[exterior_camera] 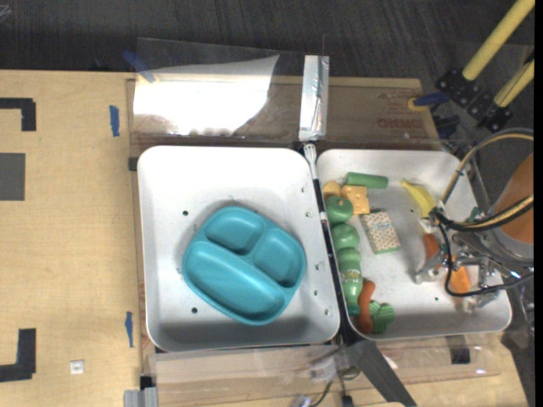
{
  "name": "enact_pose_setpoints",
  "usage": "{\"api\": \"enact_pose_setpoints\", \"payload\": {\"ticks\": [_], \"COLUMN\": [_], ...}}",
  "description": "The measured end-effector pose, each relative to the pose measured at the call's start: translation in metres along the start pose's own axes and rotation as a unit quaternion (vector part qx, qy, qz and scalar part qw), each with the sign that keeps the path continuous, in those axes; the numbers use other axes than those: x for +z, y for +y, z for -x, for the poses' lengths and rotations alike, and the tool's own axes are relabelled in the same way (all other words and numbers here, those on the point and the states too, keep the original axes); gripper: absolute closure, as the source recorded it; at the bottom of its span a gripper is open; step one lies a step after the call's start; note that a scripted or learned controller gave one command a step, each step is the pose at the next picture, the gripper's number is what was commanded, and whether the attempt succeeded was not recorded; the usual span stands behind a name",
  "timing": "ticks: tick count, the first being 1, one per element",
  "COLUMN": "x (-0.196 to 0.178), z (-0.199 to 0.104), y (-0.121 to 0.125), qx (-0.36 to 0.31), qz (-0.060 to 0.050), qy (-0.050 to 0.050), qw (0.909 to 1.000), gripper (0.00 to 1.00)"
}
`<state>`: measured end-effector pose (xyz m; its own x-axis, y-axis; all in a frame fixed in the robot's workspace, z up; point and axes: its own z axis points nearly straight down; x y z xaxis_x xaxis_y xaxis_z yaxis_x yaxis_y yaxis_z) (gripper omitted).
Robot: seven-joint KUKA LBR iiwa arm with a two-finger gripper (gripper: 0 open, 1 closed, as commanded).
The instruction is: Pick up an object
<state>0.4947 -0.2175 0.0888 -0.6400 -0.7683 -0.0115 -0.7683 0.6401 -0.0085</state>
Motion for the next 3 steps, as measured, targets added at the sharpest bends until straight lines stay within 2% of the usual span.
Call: {"api": "enact_pose_setpoints", "payload": {"ticks": [1, 2, 3], "x": [-0.012, -0.012, 0.001], "z": [0.004, 0.003, 0.067], "y": [-0.002, -0.001, -0.029], "qx": [0.000, 0.000, 0.043], "qz": [-0.004, -0.003, 0.000], "qy": [-0.003, -0.003, 0.001], "qw": [1.0000, 1.0000, 0.9991], "gripper": [1.00, 0.00, 0.00]}}
